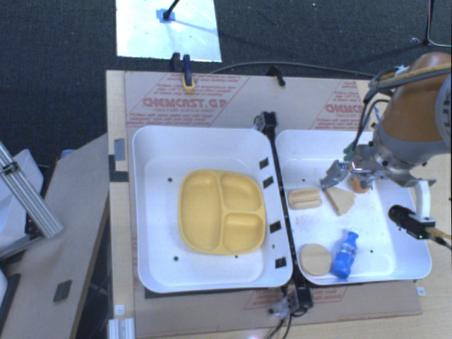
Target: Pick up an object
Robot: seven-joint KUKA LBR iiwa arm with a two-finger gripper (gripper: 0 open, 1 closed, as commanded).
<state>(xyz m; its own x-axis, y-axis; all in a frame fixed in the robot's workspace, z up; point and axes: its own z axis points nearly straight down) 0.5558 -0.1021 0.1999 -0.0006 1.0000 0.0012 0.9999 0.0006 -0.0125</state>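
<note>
The right bin [404, 263] holds several small things. A tan bun-shaped piece [305, 198] lies near its left wall, with a pale bread wedge [340, 201] just to its right. At the front lie a round tan disc [316, 258] and a blue bottle [345, 254] side by side. A small orange-brown thing [361, 183] sits partly hidden under the wrist. My gripper [337, 175] hangs over the middle of this bin, just above and behind the bread wedge, pointing down and left. I see nothing held in it.
The left bin [152, 189] holds a yellow divided plate [222, 211]. A black divider with clips [275, 203] runs between the two bins. The grey and orange arm [417, 111] comes in over the right bin's back right corner.
</note>
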